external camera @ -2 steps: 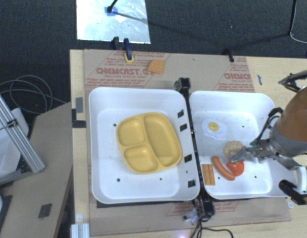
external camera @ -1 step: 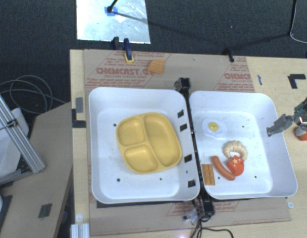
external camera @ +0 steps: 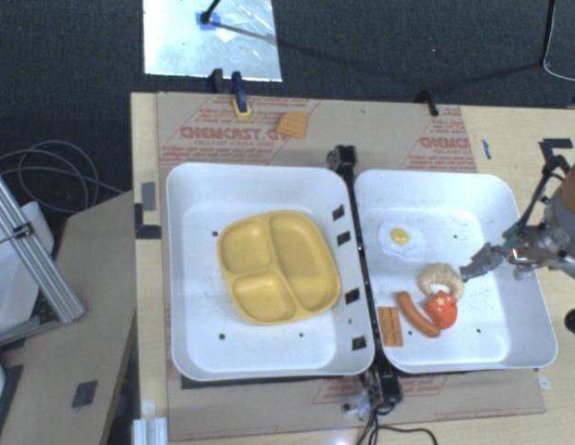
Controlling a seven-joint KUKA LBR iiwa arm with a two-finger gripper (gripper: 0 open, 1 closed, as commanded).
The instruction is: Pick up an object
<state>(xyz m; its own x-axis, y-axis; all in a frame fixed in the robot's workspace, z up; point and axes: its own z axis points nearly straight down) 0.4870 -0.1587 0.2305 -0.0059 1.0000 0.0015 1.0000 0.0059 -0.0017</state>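
Grey arm (external camera: 558,248) entering from the right, end effector (external camera: 475,267) low, angled down and leftward

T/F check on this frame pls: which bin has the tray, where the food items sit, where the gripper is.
1. The yellow three-compartment plastic tray lies in the left white bin. True.
2. The white fried egg toy with a yellow yolk lies on the tray. False: it lies in the right white bin.
3. The red tomato-like toy sits next to the orange-red sausage toy. True.
4. The gripper hovers over the left bin. False: it is over the right bin, close to the beige ring-shaped pastry toy.
5. The tan cracker-like rectangle lies near the right bin's left wall. True.
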